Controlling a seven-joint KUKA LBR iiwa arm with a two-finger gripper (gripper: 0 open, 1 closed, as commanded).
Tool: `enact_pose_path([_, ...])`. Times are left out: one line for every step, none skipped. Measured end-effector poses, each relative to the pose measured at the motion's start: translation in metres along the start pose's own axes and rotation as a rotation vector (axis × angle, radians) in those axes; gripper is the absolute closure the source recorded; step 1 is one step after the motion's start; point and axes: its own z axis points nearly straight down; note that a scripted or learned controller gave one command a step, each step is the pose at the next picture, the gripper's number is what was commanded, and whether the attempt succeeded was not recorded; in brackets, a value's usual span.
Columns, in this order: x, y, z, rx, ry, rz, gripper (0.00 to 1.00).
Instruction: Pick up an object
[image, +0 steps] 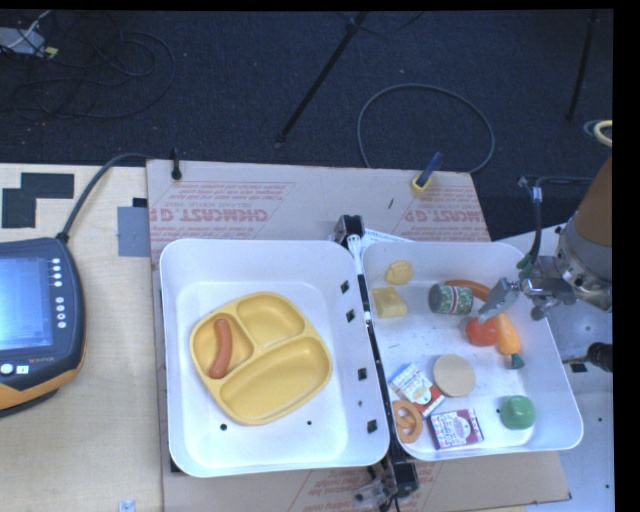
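Your gripper (500, 300) hangs just above the red tomato (482, 332), likely lining up; I cannot tell its grip state.

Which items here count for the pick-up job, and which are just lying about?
Job: tool over the right white bin; red tomato toy; orange carrot toy; small dark can.
Lying about: yellow divided plate with sausage; grey teach pendant.

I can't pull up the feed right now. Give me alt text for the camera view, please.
The gripper hovers at the right bin's far right, just above a red tomato-like toy and an orange one, holding nothing visible. The left bin holds a yellow divided plate with a sausage.
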Motion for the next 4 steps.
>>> enact_pose_path([-0.003, 0.014, 0.102, -0.008, 0.000, -0.003, 0.00])
enact_pose_path([-0.004, 0.012, 0.098, 0.002, 0.003, 0.000, 1.00])
enact_pose_path([-0.004, 0.012, 0.098, 0.003, 0.004, 0.002, 0.00])
enact_pose_path([0.058, -0.024, 0.121, -0.006, -0.002, 0.000, 0.00])
